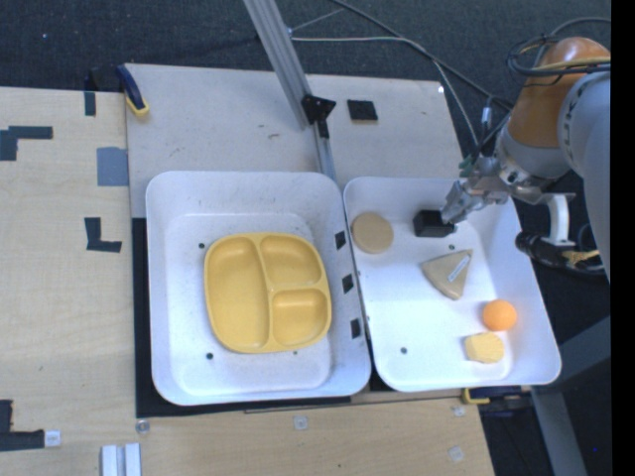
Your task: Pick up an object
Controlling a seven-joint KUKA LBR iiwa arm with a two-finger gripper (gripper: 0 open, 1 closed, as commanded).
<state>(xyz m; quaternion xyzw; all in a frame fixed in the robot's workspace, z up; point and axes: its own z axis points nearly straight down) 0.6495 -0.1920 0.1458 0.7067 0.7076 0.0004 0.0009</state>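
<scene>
In the right bin (397, 360) lie a tan round disc (373, 232), a beige wedge (448, 271), an orange ball (499, 315) and a yellow block (484, 348). My gripper (434, 223) hangs low over the bin's far part, its dark tip just right of the disc and above the wedge. I see nothing between its fingers. The grey arm with its orange band (556, 87) comes in from the right.
The left bin (174, 266) holds a yellow divided plate (266, 292). A metal post (283, 48) slants up behind the bins. Cables run along the back, and a blue-yellow clamp (133, 90) sits at the bench's far left corner.
</scene>
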